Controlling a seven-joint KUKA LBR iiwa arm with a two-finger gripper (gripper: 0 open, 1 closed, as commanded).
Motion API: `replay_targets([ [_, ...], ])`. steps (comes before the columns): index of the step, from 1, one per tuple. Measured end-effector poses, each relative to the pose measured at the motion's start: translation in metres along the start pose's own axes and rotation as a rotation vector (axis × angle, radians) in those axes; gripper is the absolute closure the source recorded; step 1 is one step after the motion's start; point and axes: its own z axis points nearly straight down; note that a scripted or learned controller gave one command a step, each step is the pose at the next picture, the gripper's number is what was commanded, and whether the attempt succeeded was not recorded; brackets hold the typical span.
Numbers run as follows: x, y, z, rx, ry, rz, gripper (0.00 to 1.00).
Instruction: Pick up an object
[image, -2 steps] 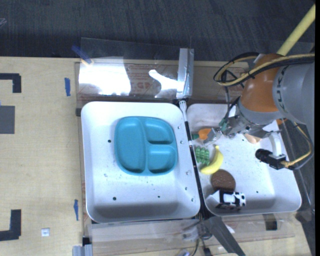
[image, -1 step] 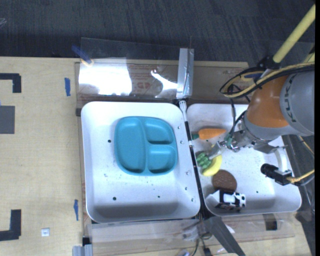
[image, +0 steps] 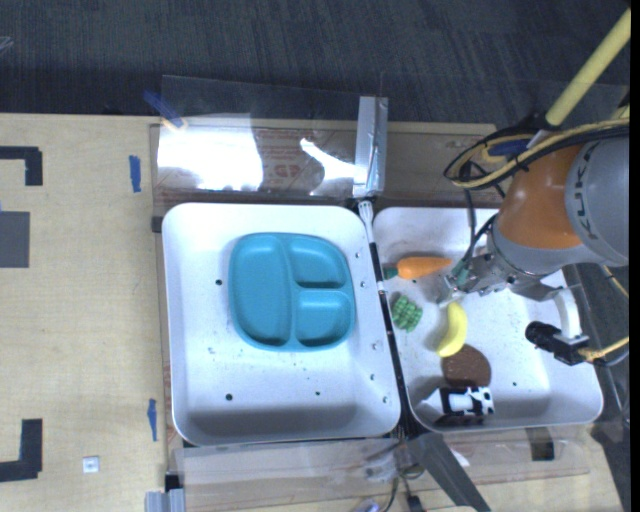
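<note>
At the left of the bench, the left bin (image: 190, 330) held a blue divided plate (image: 292, 290), lying flat near the bin's middle, with three compartments facing up. Just across the shared rim, the right bin (image: 570, 395) carried the small objects.

Nearest that rim lay a green broccoli piece (image: 406, 313). Above it an orange carrot (image: 424, 267) lay with its long axis nearly level across the view, its green end toward the left bin and its orange end toward the arm. Right of the broccoli a yellow banana (image: 453, 329) lay with its long axis running almost up and down the view, slightly curved, its upper tip pointing up toward the gripper. Just below the banana sat a brown rounded object (image: 466, 367), and beneath that a black-and-white toy (image: 468, 401) rested close to the near wall of the bin.

The gripper (image: 462, 279) hung over the right bin between the carrot's right end and the banana's upper tip, close to both. Its state could not be told from the view, and nothing could be seen gripped in it. The grey arm (image: 600, 200), with its orange band (image: 538, 210), reached in from the right.
</note>
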Motion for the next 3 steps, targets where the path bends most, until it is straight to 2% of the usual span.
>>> replay_targets([
  [1, -0.014, 0.063, 0.013, 0.007, 0.003, -0.098, 1.00],
  [2, 0.054, 0.091, -0.089, 0.002, 0.004, -0.078, 1.00],
  [3, -0.011, 0.022, -0.078, 0.013, 0.006, -0.302, 1.00],
])
